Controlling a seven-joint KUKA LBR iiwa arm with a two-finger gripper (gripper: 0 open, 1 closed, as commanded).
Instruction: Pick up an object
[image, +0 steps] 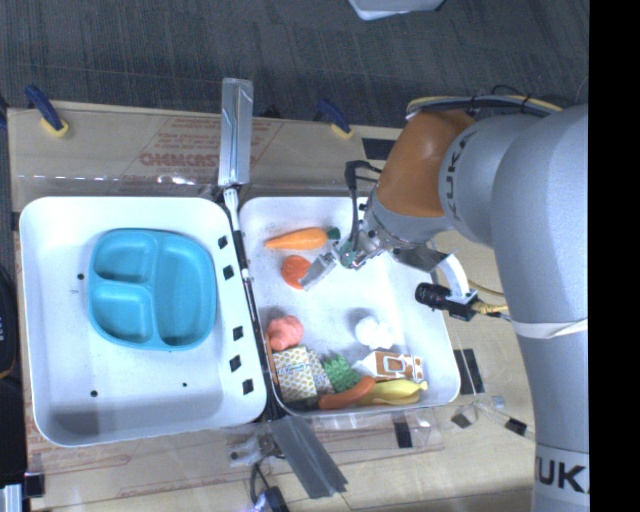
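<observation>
Two white bins sit side by side on the bench. The left bin (50, 330) is in the left half of the frame and has a blue tray (153, 287) with three sections lying flat in it. The right bin (400, 300) is in the middle of the frame and holds a pile of toy food. An orange carrot (297, 239) lies near the top of that bin, pointing left and right. Just below it is a small red-orange round toy (294, 270). Lower down, by the left wall of the bin, sits a pink lumpy toy (286, 331). A small white thing (370, 329) lies near the middle. Along the bottom edge are a patterned box (299, 373), a green toy (340, 373), a long red toy (345, 396), a yellow banana (398, 392) and a little carton (390, 364), all packed close together. The big grey arm (520, 190) with its orange band (420, 165) comes in from the right side of the frame and reaches over the top of the right bin. Its gripper (322, 268) is down low, just right of the red-orange round toy and just under the carrot's green end. The grey tip looks close to the round toy, maybe touching it. It is too small and blurry to tell if the pincer is apart or together, and no toy can be seen between its tips.
</observation>
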